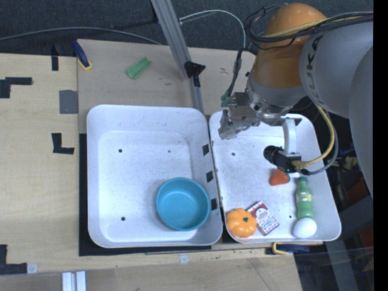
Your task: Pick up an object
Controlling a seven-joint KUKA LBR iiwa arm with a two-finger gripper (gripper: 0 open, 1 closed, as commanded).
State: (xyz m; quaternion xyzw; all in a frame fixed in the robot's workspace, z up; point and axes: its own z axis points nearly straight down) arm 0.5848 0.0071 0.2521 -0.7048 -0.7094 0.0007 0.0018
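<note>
Gripper [232, 125] low over the far-left corner of your right bin [242, 156], nothing visibly in it.

Starting at your left, a green block [138, 68] lies on the bench beyond the bins, and the left bin [121, 132] carries a blue bowl [182, 203] near its front right corner. In the right bin an orange pumpkin-like toy [242, 223] sits at the front, a red-and-white packet [262, 217] touching it; further right lie a small red piece [279, 177], a green bottle [304, 199] and a white egg [305, 227]. You cannot tell from this angle whether the fingers stand apart or together; they look dark and blurred.
</note>
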